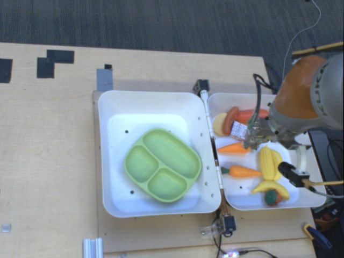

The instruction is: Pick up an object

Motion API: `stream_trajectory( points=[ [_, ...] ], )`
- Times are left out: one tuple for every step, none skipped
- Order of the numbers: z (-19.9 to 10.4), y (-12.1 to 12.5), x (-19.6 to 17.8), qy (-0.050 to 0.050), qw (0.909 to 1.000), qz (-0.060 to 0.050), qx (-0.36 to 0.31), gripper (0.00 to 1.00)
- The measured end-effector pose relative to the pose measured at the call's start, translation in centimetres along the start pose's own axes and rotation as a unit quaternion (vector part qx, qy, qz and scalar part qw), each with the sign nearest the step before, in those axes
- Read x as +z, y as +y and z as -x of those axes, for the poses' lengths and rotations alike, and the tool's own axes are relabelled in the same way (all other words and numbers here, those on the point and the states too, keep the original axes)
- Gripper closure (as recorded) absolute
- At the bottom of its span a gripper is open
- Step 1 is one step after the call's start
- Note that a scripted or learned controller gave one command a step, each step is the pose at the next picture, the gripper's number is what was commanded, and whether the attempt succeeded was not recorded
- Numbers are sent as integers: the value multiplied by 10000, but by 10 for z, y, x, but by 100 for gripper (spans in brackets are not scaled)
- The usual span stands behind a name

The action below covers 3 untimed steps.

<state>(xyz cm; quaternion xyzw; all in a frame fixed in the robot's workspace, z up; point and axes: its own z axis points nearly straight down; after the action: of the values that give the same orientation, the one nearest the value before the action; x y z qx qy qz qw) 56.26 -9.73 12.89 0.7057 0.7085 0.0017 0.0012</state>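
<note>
It was a robotics lab: a plywood counter on grey carpet, two white bins, loose cables.

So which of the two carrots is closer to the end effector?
The upper carrot, lying just below the end effector. The lower carrot sits farther down, beside the bananas.
</note>
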Motion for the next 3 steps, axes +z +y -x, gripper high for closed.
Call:
stream_trajectory(
  points=[
    [4,59,3,-4,10000,1,-8,100],
    [23,80,2,-8,10000,3,2,100],
    [23,80,2,-7,10000,2,-2,0]
  ],
)
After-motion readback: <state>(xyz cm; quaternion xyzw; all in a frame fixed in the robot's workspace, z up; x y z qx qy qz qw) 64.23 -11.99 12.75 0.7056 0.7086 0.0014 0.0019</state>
